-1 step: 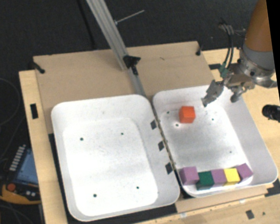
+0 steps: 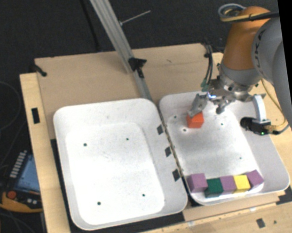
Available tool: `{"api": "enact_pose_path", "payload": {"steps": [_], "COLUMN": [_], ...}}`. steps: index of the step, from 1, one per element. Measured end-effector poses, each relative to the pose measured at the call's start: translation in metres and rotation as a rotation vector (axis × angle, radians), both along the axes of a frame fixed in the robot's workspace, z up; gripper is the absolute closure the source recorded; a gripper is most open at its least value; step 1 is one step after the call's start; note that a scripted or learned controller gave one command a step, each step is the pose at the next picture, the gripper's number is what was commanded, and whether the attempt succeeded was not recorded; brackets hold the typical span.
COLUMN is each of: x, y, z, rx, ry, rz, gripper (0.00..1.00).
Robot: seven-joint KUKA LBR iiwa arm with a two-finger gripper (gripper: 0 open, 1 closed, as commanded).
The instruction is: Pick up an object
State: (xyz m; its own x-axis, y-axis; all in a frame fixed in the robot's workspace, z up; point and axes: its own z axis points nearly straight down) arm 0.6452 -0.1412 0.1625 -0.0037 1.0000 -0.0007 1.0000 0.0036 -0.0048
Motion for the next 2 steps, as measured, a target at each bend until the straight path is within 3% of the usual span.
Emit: {"api": "enact_pose_path", "payload": {"steps": [1,2], "x": [0.005,0.018], "y": [0.012,0.063], "z": [-0.069,0.041], "rx": [0.0,0.0], "ry": [-0.001,-0.015], "rz": [-0.001,0.002], "gripper": [0.0,0.0]}}
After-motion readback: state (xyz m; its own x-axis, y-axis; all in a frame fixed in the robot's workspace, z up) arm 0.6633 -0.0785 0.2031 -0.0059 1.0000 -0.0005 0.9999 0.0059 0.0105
